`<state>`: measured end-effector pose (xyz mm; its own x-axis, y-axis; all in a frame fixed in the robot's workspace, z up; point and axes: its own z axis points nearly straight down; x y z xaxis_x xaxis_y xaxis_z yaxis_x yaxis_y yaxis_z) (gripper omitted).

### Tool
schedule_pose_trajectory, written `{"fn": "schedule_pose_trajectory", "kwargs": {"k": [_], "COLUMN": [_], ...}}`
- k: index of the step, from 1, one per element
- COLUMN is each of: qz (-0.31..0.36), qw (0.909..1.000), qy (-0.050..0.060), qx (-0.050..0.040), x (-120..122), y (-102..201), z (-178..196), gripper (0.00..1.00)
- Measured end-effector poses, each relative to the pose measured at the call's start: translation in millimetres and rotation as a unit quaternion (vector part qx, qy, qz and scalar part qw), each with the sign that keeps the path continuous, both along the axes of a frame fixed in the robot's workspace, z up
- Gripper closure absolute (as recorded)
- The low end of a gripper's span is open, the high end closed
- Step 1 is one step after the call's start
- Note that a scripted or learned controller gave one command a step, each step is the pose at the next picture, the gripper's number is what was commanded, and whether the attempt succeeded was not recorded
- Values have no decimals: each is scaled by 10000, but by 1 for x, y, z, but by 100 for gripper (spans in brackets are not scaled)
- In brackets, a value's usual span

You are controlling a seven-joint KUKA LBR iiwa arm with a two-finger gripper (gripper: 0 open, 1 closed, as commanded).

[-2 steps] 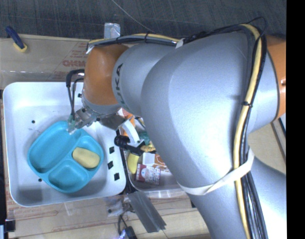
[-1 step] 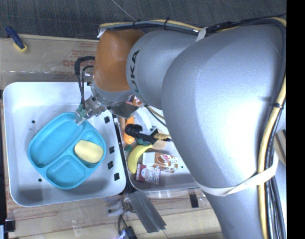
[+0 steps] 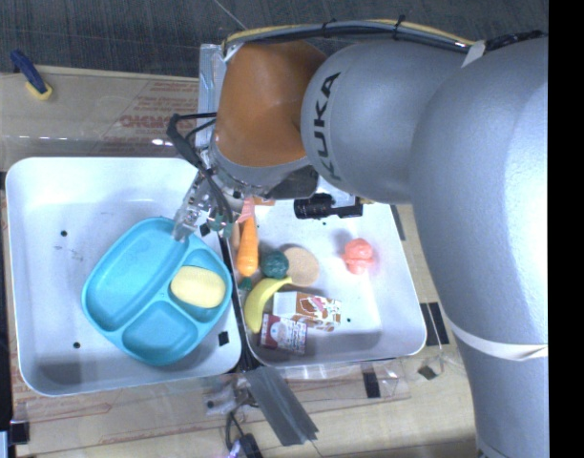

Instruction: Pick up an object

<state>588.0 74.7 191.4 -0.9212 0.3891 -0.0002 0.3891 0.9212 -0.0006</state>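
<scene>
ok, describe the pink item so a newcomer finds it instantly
Look in the right-hand white bin, the one holding the food items. The pink ball sits alone toward that bin's right side, apart from the carrot and banana cluster. It is the only pink, round thing there.

- "KUKA" stands in dark capitals on the grey arm [image 3: 368,113], running sideways along its shell.
- The small carton [image 3: 297,321] in the right bin carries printing too small to read.
- Faint red lettering on the cardboard sheet [image 3: 130,103] is illegible.
</scene>
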Motion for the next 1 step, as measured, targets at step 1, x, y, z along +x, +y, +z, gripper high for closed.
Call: {"fn": "schedule_pose_trajectory", "kwargs": {"k": [1], "qz": [1423], "qw": [9896], "qy": [-196], "qx": [30], "x": [-61], "y": [-51], "z": [9], "gripper": [100]}}
